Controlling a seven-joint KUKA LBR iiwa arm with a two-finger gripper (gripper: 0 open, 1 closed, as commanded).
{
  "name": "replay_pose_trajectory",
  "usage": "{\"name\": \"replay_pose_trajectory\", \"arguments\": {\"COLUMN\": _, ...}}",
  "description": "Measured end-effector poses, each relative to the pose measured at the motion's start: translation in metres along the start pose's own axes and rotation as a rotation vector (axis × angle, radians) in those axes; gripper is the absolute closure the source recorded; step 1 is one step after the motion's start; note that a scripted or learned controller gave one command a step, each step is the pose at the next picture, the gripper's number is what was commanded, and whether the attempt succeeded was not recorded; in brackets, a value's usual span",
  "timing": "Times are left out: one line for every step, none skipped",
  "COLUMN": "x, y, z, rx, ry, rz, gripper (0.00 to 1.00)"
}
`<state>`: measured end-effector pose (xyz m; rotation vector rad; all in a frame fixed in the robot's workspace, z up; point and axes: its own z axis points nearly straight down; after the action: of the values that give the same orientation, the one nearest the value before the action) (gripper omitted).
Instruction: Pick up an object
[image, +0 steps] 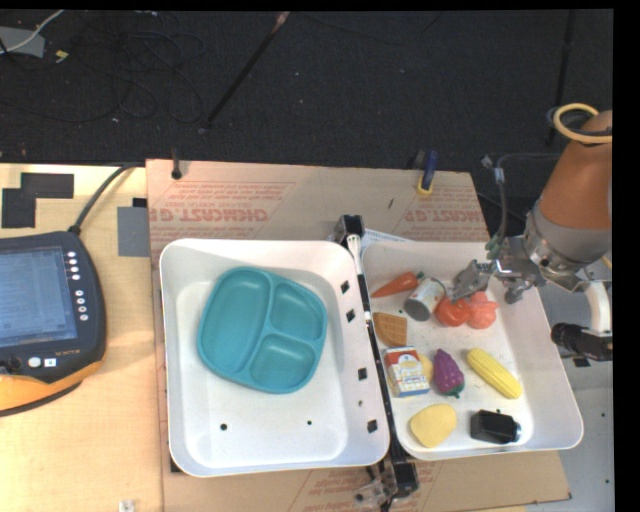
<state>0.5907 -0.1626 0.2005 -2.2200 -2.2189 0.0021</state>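
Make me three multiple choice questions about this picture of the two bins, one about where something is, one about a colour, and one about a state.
1. Where does the teal divided plate lie?
A. In the left bin
B. In the right bin
C. On the cardboard behind the bins

2. What colour is the corn cob?
A. Purple
B. Yellow
C. Black

3. How does the pincer stand?
A. Raised high over the left bin
B. Low over the right bin, by the red tomato
C. Parked over the tablet

Answers:
1. A, the plate rests on the floor of the left bin.
2. B, the cob near the front right of the right bin is yellow, next to the purple eggplant.
3. B, the pincer hangs just above the red tomato at the back of the right bin.
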Motion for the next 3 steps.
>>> {"name": "replay_pose_trajectory", "arguments": {"x": -0.048, "y": 0.016, "z": 0.118, "rx": 0.001, "ry": -0.002, "rz": 0.001, "gripper": 0.0}}
{"name": "replay_pose_trajectory", "arguments": {"x": -0.048, "y": 0.016, "z": 0.103, "rx": -0.001, "ry": -0.001, "rz": 0.002, "gripper": 1.0}}
{"name": "replay_pose_trajectory", "arguments": {"x": -0.048, "y": 0.016, "z": 0.103, "rx": 0.0, "ry": -0.001, "rz": 0.002, "gripper": 0.0}}
